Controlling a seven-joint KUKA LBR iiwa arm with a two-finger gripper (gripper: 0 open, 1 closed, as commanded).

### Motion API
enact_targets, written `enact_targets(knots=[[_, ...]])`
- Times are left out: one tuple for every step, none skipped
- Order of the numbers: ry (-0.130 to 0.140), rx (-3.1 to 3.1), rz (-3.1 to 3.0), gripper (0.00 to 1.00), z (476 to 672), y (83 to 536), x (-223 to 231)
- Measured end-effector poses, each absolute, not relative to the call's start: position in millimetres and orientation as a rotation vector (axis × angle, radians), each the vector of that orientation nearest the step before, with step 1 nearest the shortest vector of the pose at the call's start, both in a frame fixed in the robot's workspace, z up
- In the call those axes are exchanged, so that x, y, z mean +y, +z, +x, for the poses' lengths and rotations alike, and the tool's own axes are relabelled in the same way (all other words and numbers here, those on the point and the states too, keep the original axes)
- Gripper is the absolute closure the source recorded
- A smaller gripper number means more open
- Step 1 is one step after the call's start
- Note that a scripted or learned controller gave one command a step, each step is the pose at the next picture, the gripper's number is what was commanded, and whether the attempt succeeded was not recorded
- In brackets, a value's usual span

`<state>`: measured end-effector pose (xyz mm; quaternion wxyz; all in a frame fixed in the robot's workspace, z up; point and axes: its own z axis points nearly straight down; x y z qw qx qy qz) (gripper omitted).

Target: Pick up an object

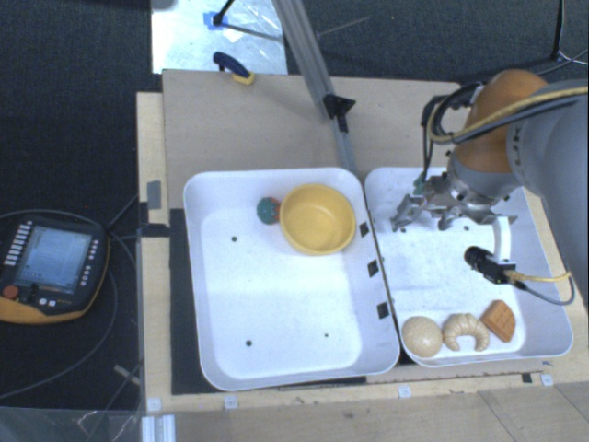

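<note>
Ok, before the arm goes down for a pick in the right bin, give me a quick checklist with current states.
1. Gripper above the right bin: ok, it sits over the bin's upper left area.
2. Nothing held: cannot tell.
3. Targets in view: ok, the round bun, croissant and waffle piece lie along the near edge.
4. Gripper lined up over a target: not ok, all three lie nearer the camera.
5. Spacing: not ok, bun and croissant look touching.
6. Left bin items out of the way: ok, yellow bowl and green ball are there.
</note>
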<state>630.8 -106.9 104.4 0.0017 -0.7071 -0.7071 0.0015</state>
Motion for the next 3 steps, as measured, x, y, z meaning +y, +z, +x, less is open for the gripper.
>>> enact_targets(knots=[[-0.002,-2.223,-2.222,1.0,632.8,118,-107],[-0.004,-2.224,-2.224,1.0,631.6,164,-115],[-0.005,-2.225,-2.223,1.0,636.4,209,-111]])
